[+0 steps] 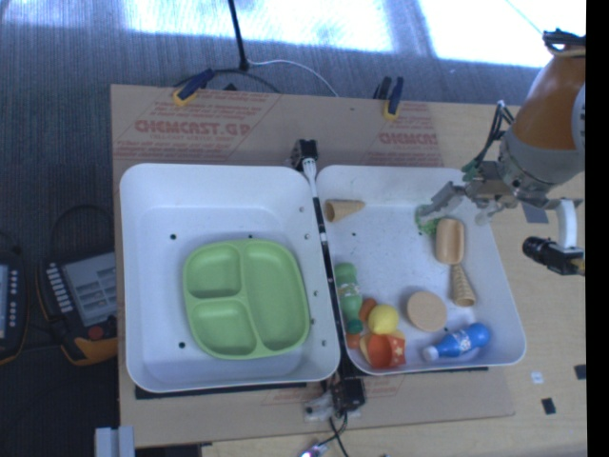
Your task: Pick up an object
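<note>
My gripper (466, 201) hangs over the far right part of the right bin (400, 190), fingers spread and nothing between them. Just below it a tan bread-like piece (449, 240) lies on the bin floor, and a small green item (426, 223) sits by its left end. An ice-cream cone (462, 285), a round tan disc (426, 309) and a blue bottle (459, 343) lie nearer the front. Along the bin's left side are a second cone (343, 209), a green piece (344, 278), a yellow ball (383, 319) and red-orange pieces (382, 350).
The left bin (152, 208) holds a green divided plate (247, 298). A black fixture (304, 152) stands at the far end of the ridge between the bins. Clamps (390, 98) and a cable lie on the board behind. A black part (552, 252) juts out at the right.
</note>
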Controlling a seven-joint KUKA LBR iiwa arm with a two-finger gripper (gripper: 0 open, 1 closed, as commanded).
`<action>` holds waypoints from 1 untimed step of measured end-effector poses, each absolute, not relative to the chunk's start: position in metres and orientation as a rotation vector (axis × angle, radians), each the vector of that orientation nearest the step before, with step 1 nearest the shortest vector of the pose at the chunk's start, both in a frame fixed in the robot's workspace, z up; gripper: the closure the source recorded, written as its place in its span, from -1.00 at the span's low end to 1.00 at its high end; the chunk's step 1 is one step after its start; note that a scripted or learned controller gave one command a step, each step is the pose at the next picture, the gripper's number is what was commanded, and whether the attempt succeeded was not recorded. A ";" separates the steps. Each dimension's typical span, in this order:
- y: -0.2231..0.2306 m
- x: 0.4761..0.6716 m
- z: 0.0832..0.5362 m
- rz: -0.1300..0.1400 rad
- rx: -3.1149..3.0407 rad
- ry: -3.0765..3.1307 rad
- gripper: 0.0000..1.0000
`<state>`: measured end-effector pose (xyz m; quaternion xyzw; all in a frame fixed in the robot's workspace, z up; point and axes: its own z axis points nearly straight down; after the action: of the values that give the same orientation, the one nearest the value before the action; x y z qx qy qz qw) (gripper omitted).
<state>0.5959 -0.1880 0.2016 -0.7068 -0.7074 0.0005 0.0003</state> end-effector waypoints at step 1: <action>-0.205 0.614 0.096 -0.005 -2.103 -2.336 -1.00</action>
<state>0.6136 -0.2049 0.0961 -0.6690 -0.7433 -0.0015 -0.0006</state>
